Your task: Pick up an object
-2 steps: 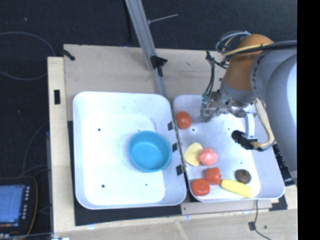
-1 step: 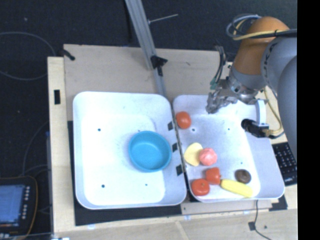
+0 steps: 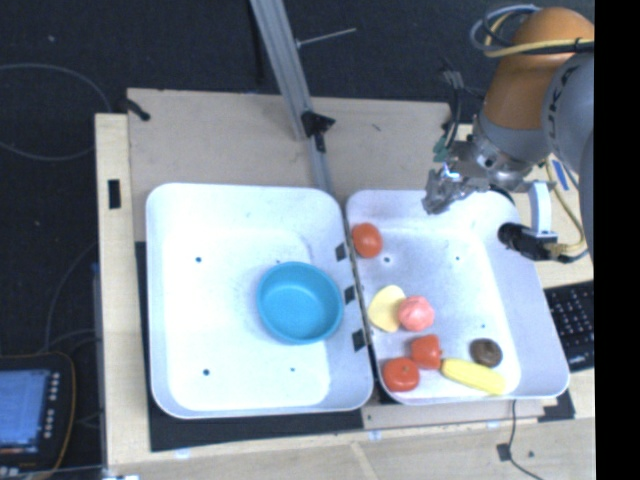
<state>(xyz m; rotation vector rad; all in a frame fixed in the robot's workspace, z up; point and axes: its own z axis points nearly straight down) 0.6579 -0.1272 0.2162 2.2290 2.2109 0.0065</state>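
Observation:
The right bin (image 3: 470,268) holds an orange-red ball (image 3: 366,239) near its far left corner. Nearer the front lie a pale yellow piece (image 3: 385,309), a pink ball (image 3: 416,314), a red block (image 3: 426,349), a red tomato-like ball (image 3: 401,373), a yellow banana (image 3: 472,375) and a small brown ball (image 3: 486,351). My gripper (image 3: 437,201) hangs over the far edge of the right bin, well above and apart from all of these. Nothing shows between its tips.
The left bin (image 3: 200,228) holds a blue bowl (image 3: 298,302). A slanted metal pole (image 3: 285,68) crosses the back of the bench. A black keyboard (image 3: 570,318) and cables lie to the right of the bins.

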